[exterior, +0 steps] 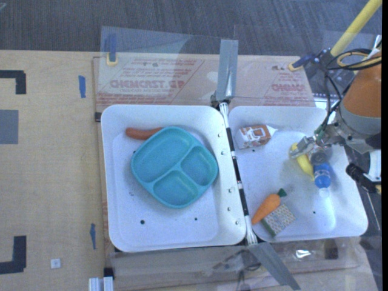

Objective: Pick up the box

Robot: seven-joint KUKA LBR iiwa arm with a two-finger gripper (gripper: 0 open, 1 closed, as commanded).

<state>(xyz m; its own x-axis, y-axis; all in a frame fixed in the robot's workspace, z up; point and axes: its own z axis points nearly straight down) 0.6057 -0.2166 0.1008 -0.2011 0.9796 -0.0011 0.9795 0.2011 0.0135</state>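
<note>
A small white and brown box (253, 136) lies on its side at the back left of the right bin (357, 220). A flat speckled grey box (279, 219) rests near that bin's front, touching an orange carrot (267, 207). My gripper (308, 147) hangs low over the right half of the right bin, just above a yellow banana-like piece (304, 162). It is about a hand's width right of the white and brown box. Nothing can be made out in its grasp.
A clear water bottle with a blue cap (323, 187) lies just below the gripper. The left bin (121, 223) holds a blue divided plate (174, 166) and an orange sausage (142, 133) behind it. A clear panel stands behind both bins.
</note>
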